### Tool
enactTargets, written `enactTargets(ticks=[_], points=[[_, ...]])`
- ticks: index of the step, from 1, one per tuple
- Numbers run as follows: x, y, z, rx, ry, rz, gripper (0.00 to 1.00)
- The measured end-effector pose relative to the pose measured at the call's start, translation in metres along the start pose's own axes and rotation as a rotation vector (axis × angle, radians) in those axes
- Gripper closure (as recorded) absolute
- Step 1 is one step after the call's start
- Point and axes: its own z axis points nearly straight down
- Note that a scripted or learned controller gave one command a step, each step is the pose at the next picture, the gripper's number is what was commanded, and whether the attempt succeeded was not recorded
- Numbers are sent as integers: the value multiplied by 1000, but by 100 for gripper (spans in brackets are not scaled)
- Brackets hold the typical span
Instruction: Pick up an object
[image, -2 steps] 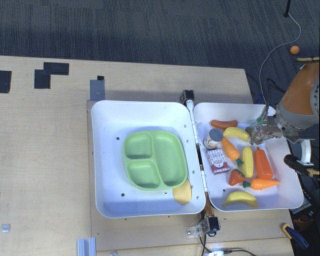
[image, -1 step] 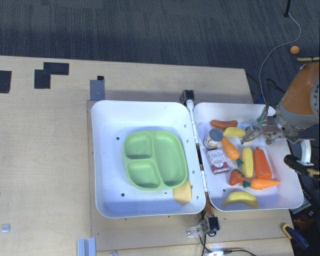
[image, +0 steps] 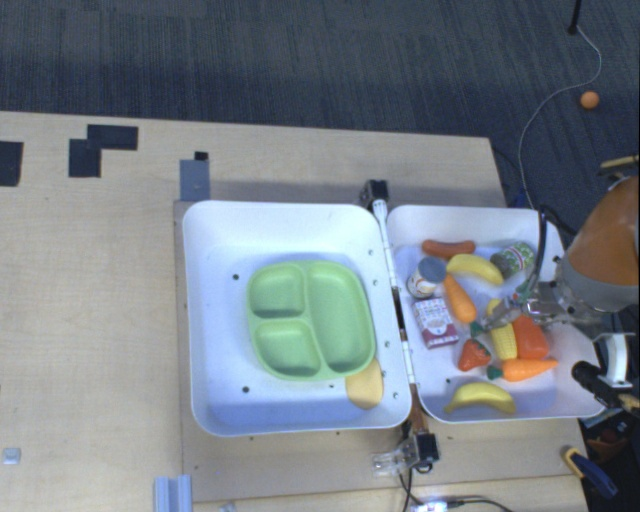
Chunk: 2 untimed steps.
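Bench (image: 90, 330): light wood, two shallow white bins side by side.

Left bin (image: 215, 300): holds a green divided plate (image: 310, 318), three compartments, roughly centred. A yellow chunk of toy food (image: 366, 387) sits at the plate's lower right corner, touching its rim, near the wall between the bins.

Right bin (image: 565, 400): all the small pickable stuff is here. Arm (image: 605, 250), grey with orange band, comes in from the right over the bin's right edge.

Gripper (image: 508, 312): down inside the right bin, in the middle of the toy pile. Thin metallic fingers point left, tips close beside a yellow corn-like piece (image: 504, 340) and an orange-red block (image: 530, 338). Whether the tips are apart or together: cannot tell, too small and cluttered. No object clearly seen between them, so no confirmed grasp.

Items in right bin, biggest down:
- banana (image: 482, 397) at the bottom edge
- second banana (image: 474, 267) near the top
- carrot (image: 527, 369) lying right of centre, below the block
- orange carrot-shaped piece (image: 459, 298) mid-bin
- sausage (image: 449, 247) along the top
- red-and-white packet (image: 434, 321) by the left wall; has print, unreadable
- green-labelled can (image: 514, 260) top right; label not legible
- strawberry (image: 473, 354)
- grey round lid-like piece (image: 431, 270)

No brand text readable anywhere.
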Motion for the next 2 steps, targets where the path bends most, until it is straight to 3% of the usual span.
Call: enactTargets(ticks=[1, 2], points=[[0, 2, -11, -5, 0, -1, 100], [82, 83, -29, -1, 2, -3, 100]])
